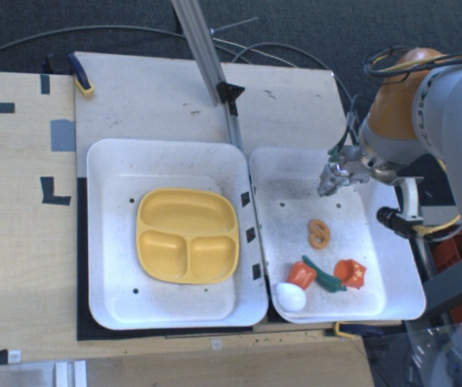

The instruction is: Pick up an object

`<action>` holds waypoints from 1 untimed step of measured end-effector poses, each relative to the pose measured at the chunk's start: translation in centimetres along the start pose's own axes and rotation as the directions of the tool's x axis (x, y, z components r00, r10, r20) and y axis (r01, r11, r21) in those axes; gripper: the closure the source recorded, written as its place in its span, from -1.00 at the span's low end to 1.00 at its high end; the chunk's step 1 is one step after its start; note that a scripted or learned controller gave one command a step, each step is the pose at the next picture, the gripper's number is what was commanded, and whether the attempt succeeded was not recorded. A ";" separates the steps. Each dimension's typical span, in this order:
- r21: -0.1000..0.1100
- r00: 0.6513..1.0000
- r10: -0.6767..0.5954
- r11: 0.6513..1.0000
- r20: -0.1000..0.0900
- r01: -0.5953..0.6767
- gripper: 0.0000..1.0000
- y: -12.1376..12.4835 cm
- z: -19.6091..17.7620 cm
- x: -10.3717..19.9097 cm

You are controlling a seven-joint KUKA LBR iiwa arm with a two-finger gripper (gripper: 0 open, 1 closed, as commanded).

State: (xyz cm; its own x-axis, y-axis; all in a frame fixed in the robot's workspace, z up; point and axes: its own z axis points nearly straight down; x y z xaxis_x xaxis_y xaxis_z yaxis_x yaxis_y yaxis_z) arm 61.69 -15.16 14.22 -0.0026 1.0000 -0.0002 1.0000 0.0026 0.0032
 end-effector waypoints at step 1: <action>-0.003 1.000 0.001 1.000 0.001 -0.001 1.00 0.2 -6.3 -0.4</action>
